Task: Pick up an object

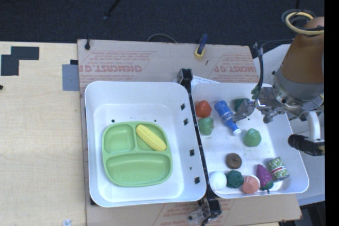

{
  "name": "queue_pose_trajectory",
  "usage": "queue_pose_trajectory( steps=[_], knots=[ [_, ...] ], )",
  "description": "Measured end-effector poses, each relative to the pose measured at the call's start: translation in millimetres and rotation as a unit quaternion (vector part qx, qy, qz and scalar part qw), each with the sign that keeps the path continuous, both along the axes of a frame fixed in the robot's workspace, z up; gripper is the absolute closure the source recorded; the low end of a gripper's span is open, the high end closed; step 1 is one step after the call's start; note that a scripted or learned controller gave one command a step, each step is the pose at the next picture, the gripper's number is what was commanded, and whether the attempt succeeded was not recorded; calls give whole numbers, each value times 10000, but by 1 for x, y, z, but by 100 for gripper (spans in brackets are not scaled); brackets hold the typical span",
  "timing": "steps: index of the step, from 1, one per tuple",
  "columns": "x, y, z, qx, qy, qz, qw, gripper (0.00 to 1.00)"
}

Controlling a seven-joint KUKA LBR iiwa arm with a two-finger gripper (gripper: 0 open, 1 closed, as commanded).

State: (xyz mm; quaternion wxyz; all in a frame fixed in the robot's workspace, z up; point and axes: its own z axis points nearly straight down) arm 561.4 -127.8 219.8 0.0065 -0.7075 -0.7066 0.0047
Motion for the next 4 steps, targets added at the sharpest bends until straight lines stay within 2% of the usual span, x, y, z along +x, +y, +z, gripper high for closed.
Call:
queue_pose_trajectory(
  steps=[1,3,4],
  knots=[
    [3,0,7,-8,-62,9,10000,0],
    [-8,6,-118,0,-31,7,10000,0],
    [-9,7,-133,-5,-53,-8,10000,0]
  ],
)
